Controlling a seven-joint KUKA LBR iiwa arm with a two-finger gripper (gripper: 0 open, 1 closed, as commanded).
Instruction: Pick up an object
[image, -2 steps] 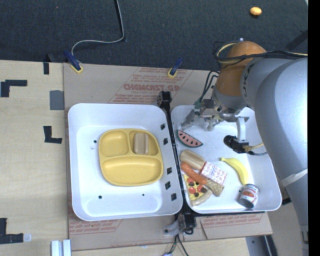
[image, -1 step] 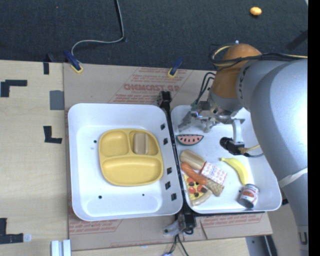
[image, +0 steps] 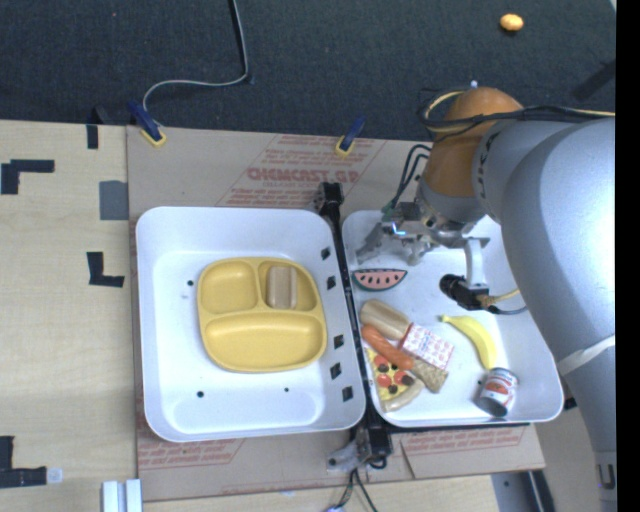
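Arm: grey bulk of the robot arm (image: 560, 230) looms nearest the lens, filling the right of the frame, its orange band at upper right; it reaches in from that side because its base sits there.
Gripper: the gripper (image: 400, 235) hangs low over the upper part of the right bin (image: 530, 405), just above the watermelon slice (image: 382, 279); whether it is spread or pressed together, I cannot tell, and I see nothing pinched in it.
Task's things: all candidates lie in the right bin, at centre right of the frame — watermelon slice, banana (image: 478, 338), hot dog (image: 385, 322), pizza slice (image: 392, 383), a red-patterned packet (image: 428, 346) and a small can (image: 497, 390) at lower right.
Crowding: hot dog, packet and pizza lie touching, probably awkward to grasp; the watermelon lies apart, likely the easier target.
Left bin: the left bin (image: 165, 300) holds a yellow divided plate (image: 260, 315) with a brownish piece (image: 281, 287) in its upper right compartment.
Progress: nothing lifted yet, I judge.
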